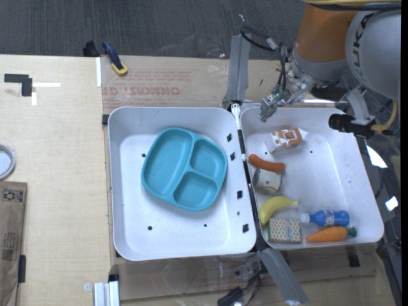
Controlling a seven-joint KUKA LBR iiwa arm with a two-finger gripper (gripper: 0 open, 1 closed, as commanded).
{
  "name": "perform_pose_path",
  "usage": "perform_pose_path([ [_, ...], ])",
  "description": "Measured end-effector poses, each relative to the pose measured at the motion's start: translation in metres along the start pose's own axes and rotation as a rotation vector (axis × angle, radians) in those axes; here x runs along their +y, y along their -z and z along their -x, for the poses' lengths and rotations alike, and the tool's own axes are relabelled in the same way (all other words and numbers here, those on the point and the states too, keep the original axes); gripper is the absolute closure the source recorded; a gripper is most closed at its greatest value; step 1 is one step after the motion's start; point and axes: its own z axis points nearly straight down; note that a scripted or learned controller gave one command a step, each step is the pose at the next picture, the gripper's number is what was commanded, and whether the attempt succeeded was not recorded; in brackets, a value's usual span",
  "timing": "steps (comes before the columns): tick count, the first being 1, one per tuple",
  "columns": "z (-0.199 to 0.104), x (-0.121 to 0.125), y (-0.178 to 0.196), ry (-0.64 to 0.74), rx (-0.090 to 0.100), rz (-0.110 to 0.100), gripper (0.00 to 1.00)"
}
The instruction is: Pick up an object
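My gripper [270, 106] hangs over the back left corner of the right bin [357, 171], above the bin's rim. Nothing shows between its tips. In that bin lie a small white and orange carton [285, 139], a sausage [266, 164], a short tin [268, 181], a banana [275, 207], a cracker-like box [284, 230], a small bottle with a blue label [326, 218] and a carrot [327, 234]. The carton is the closest item, just in front and to the right of the gripper.
The left bin [124, 190] holds a blue plate with three compartments [185, 167]. A grey upright post [238, 72] stands at the back between the bins. The wooden bench stretches to the left, with a blue and yellow clamp [115, 58] at the back.
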Motion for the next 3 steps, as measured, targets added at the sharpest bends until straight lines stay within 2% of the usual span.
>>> perform_pose_path([
  [1, 0.0010, -0.0001, 0.0084, 0.001, -0.002, 0.000, 1.00],
  [2, 0.0010, -0.0002, 0.0083, 0.001, -0.002, -0.001, 0.00],
  [3, 0.0019, 0.0002, 0.0174, 0.002, -0.004, 0.000, 1.00],
])
